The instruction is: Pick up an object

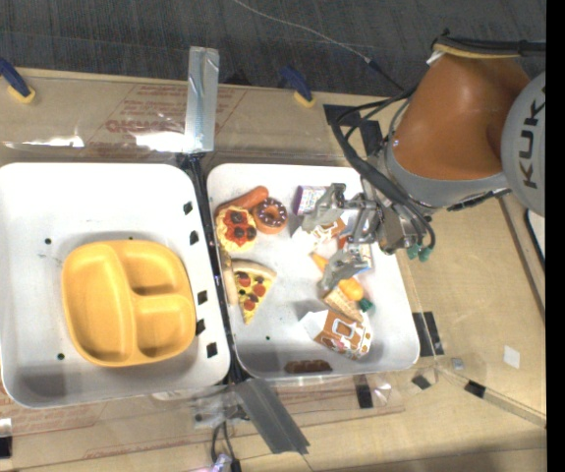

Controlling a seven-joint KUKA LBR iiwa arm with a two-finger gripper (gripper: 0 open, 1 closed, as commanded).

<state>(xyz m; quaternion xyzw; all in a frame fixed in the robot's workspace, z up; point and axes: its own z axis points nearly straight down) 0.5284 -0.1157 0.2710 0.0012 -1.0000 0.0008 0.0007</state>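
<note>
Gripper [346,249] reaching into the crowded right bin [395,337], right of centre in the frame

Whether its jaws are apart or together I cannot tell; toy food is lying packed beneath it, so it is risking pinching two pieces or nudging the orange piece [347,291] aside. A pizza slice [251,287], small pizza [236,226], doughnut [271,214] and waffle [343,333] are crowding around; the yellow tray [128,302] is sitting well apart, left

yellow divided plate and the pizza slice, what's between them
In the camera view, only bare bin floor and the two bins' adjoining walls separate the yellow divided plate from the triangular pizza slice.
</note>
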